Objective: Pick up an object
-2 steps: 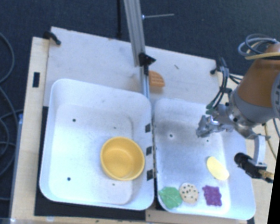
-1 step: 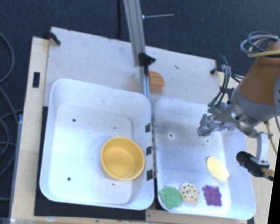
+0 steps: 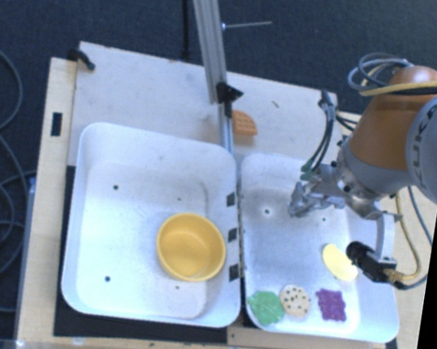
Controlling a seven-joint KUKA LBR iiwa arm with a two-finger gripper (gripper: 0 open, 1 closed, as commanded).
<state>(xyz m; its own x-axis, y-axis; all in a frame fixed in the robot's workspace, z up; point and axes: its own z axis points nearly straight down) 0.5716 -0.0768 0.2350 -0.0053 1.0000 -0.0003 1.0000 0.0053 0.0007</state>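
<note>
Step in hand: approach, nothing lifted yet; tool point(image 3: 306, 202) hangs over upper part of right bin point(image 3: 273, 219), no object seen in it; you cannot tell its opening. Candidates lie below tool: yellow piece point(image 3: 339, 263), purple piece point(image 3: 332, 304), cookie point(image 3: 295, 301), green piece point(image 3: 266, 307). Next: shift toward one, descend. Fingertips blurred.

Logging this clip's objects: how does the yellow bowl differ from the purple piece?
The yellow bowl sits in the left bin; the purple piece lies in the right bin. The bowl is much larger. The bowl is round and hollow, the purple piece flat and ragged-edged. Both rest apart from the gripper.
</note>
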